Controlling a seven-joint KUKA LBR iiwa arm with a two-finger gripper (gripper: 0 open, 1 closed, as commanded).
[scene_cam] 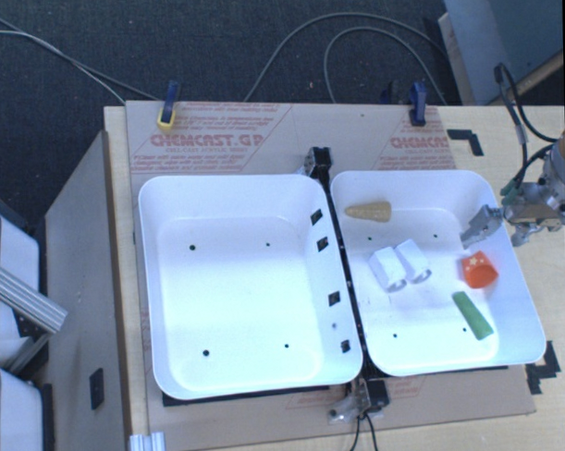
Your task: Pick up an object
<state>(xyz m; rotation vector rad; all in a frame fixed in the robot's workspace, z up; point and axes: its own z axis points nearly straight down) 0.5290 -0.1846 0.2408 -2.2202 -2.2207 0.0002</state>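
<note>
Dark carpet, wood bench, cables

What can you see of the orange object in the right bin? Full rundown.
The orange object is a small, blocky lump, bright orange-red with faint pale specks on top, matte, likely plastic or foam. It rests loose on the floor of the right bin, near the right wall, just above the green stick, apparently not touching it. The gripper is above it, apart.

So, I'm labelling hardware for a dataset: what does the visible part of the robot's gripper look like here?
At the right edge, the grey metal two-finger gripper has a blocky, pale grey body with darker grey finger pieces. A thin black cable loops above it. No markings are legible.
</note>
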